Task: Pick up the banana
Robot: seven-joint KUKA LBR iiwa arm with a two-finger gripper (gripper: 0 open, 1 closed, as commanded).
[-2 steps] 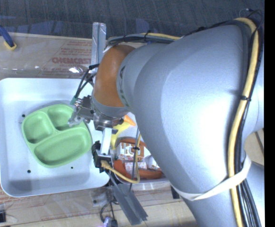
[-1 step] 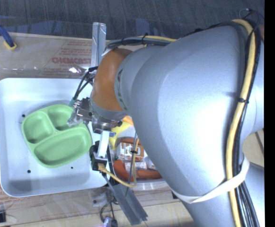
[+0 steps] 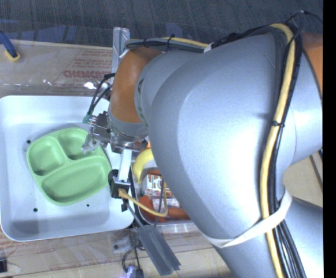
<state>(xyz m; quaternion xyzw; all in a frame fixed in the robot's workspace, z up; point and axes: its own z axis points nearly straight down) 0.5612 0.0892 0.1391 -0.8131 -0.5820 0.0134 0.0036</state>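
Arm hides most of banana

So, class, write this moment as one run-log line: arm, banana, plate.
arm: reaching in over the bins | banana: yellow, partly hidden beneath arm, not seen held | green divided plate: in left bin

White bin on the tabletop's left side: holds 1 green divided plate with 3 compartments, lying flat toward the bin's right wall. Orange-and-white packet lies just right of that wall, partly hidden.
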